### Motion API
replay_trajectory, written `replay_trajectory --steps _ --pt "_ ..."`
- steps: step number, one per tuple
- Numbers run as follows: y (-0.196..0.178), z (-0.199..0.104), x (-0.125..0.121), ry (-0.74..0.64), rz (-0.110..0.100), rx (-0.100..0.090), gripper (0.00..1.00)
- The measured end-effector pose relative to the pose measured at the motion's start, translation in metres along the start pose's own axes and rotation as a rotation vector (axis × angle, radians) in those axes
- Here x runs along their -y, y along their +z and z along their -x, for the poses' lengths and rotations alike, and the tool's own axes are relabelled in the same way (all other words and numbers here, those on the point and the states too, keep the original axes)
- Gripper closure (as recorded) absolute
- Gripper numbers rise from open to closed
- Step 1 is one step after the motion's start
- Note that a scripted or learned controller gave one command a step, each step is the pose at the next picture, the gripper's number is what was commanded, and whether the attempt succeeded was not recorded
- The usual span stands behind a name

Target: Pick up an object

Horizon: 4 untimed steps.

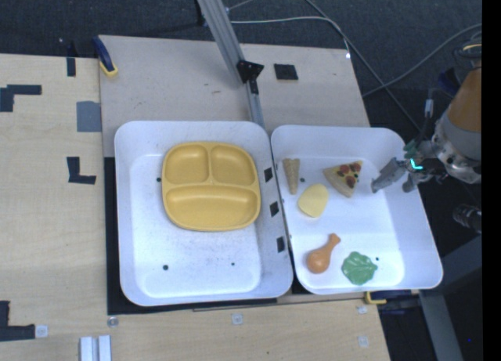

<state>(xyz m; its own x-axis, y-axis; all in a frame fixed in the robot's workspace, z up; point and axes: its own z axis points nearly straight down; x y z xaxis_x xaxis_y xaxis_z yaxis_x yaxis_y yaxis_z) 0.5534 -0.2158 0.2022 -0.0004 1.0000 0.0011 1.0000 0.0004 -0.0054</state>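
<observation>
Pizza slice (345, 176) lay nearest the gripper (394, 175) in the right bin (419, 230) — a small wedge we judged light, rigid moulded plastic, slick, best pinched across its flat sides. The gripper's fingers stood apart, clamped on nothing. Beside it lay a cone (291, 174), a pale chip (313, 200), a drumstick (322, 254) and a knobbly green piece (358, 267) — all toy-like. The left bin (129, 218) bore a yellow tray (210, 185).

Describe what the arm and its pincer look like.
The arm has an orange band above a pale grey wrist section. The pincer is dark grey metal with two slim fingers, and a small teal-green light glows at its base. Dark cables run near the arm.
</observation>
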Motion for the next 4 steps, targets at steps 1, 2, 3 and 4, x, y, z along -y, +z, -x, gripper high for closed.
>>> replay_trajectory --steps 1,2,3,4 --pt "-0.002 0.000 -0.001 -0.001 0.004 0.001 0.00" --pt "0.051 -0.007 -0.009 -0.001 0.001 0.001 0.00" --pt "0.115 -0.007 -0.009 -0.001 0.002 0.002 0.00" --pt "0.115 -0.007 -0.010 -0.001 0.006 0.003 0.00"
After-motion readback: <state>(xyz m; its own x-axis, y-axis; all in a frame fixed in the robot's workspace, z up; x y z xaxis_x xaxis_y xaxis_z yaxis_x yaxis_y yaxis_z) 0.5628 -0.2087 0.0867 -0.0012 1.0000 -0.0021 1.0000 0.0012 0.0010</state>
